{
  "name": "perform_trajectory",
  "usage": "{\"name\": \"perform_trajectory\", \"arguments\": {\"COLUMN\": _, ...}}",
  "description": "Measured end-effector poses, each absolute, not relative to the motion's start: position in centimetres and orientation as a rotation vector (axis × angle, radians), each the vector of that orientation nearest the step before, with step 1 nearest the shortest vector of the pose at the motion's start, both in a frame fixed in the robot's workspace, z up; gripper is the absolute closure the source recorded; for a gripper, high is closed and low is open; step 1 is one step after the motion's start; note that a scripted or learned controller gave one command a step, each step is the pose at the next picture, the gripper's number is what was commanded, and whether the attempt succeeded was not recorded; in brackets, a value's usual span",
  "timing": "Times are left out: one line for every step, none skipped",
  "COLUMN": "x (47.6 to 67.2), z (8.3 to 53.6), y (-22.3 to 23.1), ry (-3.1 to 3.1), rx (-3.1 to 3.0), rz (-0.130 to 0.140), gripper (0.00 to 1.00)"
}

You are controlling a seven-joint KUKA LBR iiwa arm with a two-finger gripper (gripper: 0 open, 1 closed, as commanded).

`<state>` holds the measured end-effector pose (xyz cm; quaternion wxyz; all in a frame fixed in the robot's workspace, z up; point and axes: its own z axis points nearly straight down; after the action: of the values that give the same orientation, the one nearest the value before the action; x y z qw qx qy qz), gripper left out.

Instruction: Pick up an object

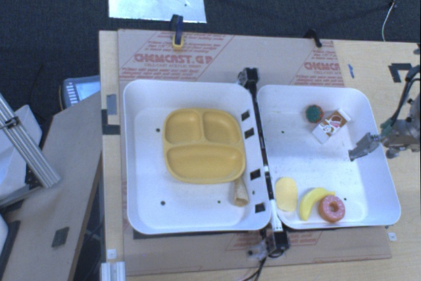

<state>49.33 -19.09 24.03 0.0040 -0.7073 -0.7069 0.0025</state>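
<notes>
In the right bin, a small white and red carton lies at the back beside a round green and brown piece. Along the front lie a pale yellow slice, a banana and a pink-frosted donut. My gripper reaches in over the bin's right rim. It sits right of the carton and apart from every object, with nothing seen in its hold.
The left bin holds a yellow divided plate and a tan cone-like piece near its front right corner. A black clamped divider separates the bins. A yellow clamp stands on the back edge of the board.
</notes>
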Motion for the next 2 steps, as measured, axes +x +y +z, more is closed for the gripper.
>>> {"name": "perform_trajectory", "arguments": {"x": 49.6, "z": 24.6, "y": -19.0, "ry": -2.226, "rx": -2.219, "rz": -0.001, "gripper": 0.0}}
{"name": "perform_trajectory", "arguments": {"x": 48.7, "z": 19.0, "y": -18.5, "ry": -2.221, "rx": -2.218, "rz": 0.002, "gripper": 0.0}}
